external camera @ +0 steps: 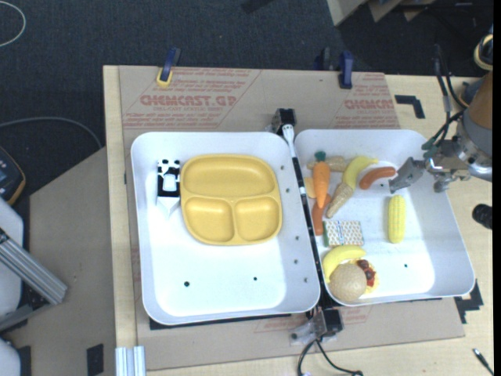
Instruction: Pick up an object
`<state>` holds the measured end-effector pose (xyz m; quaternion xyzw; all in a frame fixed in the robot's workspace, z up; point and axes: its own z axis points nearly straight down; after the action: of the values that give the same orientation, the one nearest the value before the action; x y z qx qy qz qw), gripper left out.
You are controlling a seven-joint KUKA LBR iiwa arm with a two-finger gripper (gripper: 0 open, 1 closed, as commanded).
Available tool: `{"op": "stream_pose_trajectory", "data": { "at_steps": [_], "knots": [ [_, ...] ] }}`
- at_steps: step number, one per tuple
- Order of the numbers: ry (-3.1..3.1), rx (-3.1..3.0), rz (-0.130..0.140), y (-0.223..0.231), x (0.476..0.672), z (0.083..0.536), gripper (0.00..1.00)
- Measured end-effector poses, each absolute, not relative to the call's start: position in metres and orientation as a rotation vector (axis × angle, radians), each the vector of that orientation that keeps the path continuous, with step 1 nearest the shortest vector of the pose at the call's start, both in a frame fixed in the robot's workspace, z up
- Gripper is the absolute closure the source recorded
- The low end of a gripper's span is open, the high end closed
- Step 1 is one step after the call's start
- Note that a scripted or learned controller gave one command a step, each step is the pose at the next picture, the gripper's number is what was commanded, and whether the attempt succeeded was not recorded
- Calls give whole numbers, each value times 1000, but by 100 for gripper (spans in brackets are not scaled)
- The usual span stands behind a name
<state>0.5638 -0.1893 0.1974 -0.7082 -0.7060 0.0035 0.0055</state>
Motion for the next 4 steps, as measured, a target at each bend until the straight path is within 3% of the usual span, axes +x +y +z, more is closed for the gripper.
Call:
{"op": "stream_pose_trajectory", "data": {
  "at_steps": [1,3,4],
  "knots": [
    [-2222,-2222,0,-189,567,205,0],
    [-2217,-2217,4,-190,568,89,0],
    [-2222,-2222,-1,-191,570,103,100]
  ]
}}
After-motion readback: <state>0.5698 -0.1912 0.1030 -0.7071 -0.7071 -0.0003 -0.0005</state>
